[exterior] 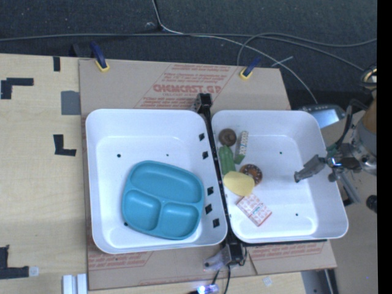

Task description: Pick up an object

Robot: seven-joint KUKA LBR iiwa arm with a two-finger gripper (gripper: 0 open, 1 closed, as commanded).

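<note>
- Nearest the camera in the right bin [318, 225], a red-and-white checked packet [254, 211] lies flat; it looks light and thin, awkward to pinch.
- Just behind it, the yellow lemon-like object [238, 183] seems light, rounded and firm, probably best gripped across its middle.
- Beyond sit a brown ring [252, 173], a green piece [227, 160] and a striped tube [243, 142].
- The hand [304, 174] hovers at the right wall, grasping nothing; I cannot tell whether it is clenched or released.

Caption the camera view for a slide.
Grey two-finger gripper hovers at the right white bin's edge, apart from its small clustered items; blue divided plastic tray lies in the left white bin.
</note>
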